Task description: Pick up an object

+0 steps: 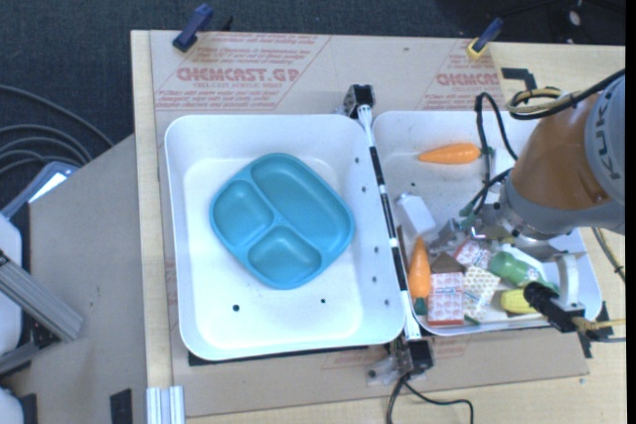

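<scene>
In the right bin (397,129) lie several small objects. An orange carrot (449,154) rests near the far wall. A second carrot (420,269) lies along the left wall. Red-and-white packets (449,296) sit at the near edge, beside a green piece (513,266) and a yellow piece (515,302). My gripper (465,231) reaches down from the orange-banded wrist (558,164) into the middle of this bin, just above the packets and right of the second carrot. A white card (413,211) lies to its left.
The left bin (189,213) holds a blue divided plate (281,218). A black hinge strip (376,179) runs between the two bins. Cables (487,129) hang off the arm over the right bin's far side.
</scene>
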{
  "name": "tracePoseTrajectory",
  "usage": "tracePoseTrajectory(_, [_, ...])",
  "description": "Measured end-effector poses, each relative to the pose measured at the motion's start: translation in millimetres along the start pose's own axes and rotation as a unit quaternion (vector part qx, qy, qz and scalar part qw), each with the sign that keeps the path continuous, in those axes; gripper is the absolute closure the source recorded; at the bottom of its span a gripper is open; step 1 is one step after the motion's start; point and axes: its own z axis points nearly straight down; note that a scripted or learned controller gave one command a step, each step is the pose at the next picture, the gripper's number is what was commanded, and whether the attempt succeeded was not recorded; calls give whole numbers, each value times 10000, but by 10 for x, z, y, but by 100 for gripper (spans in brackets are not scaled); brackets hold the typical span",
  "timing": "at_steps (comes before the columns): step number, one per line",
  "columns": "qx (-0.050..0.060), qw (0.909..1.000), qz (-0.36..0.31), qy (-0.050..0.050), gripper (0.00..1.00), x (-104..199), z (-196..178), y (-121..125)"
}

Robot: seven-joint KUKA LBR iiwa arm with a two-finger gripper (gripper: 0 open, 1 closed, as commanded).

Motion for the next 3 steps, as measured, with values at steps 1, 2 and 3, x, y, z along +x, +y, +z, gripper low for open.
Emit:
tracePoseTrajectory(1, [-15,10000,5,-3,100,2,-101,8])
tracePoseTrajectory(2, [-9,10000,-7,-2,100,585,-1003,-113])
tracePoseTrajectory(3, [-9,10000,-5,-2,0,583,-1002,-114])
